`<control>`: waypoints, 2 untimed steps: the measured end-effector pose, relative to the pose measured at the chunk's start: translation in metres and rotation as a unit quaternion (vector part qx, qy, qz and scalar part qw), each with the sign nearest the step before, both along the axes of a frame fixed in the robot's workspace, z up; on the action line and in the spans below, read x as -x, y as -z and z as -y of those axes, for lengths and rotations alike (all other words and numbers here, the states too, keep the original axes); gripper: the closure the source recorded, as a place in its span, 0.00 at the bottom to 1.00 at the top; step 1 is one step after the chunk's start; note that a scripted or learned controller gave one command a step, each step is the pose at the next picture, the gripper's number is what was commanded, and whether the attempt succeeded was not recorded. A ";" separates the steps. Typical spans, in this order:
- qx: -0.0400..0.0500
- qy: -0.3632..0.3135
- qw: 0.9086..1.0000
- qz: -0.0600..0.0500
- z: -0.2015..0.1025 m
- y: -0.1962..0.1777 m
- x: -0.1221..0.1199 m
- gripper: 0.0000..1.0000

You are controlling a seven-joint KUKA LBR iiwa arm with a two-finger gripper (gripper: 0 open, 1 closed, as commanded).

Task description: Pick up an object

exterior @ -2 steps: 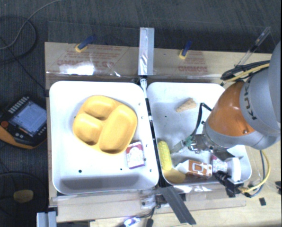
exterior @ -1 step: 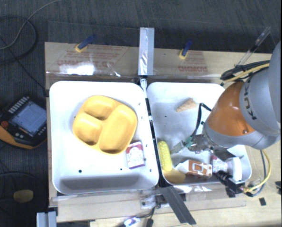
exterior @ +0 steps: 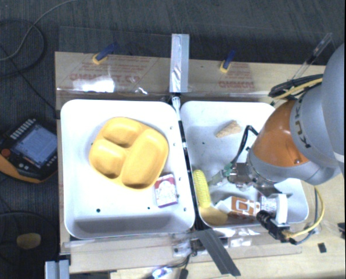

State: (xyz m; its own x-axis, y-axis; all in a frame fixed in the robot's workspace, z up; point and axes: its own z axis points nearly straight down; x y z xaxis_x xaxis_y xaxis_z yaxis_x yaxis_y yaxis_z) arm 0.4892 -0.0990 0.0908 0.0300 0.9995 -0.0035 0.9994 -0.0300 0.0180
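My gripper (exterior: 234,174) hangs low in the right bin (exterior: 205,118), below the orange wrist band, just right of a yellow corn cob (exterior: 201,188). Beneath the wrist lies a brown bottle with an orange-and-white label (exterior: 245,206). A brownish-yellow lump (exterior: 212,216) rests by the corn's lower end. A small tan wedge (exterior: 227,129) lies toward the far side of this bin. The left bin (exterior: 80,214) holds a large yellow lobed object (exterior: 128,151) and a small white-and-pink box (exterior: 166,190).
The grey arm covers the right bin's right side. A ridge between the two bins (exterior: 183,150) runs close to the corn. Off the bench at left lies an orange handheld pendant (exterior: 25,150) with cables.
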 end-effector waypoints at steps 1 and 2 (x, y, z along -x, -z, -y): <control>-0.001 0.098 0.995 -0.010 -0.019 -0.097 -0.009 0.00; -0.003 0.117 0.993 -0.005 -0.001 0.001 -0.002 0.00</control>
State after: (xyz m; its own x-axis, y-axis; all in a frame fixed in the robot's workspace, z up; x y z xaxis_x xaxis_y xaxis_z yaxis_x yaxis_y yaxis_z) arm 0.4911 -0.0983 0.0895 0.2613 0.9652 0.0016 0.9652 -0.2613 0.0077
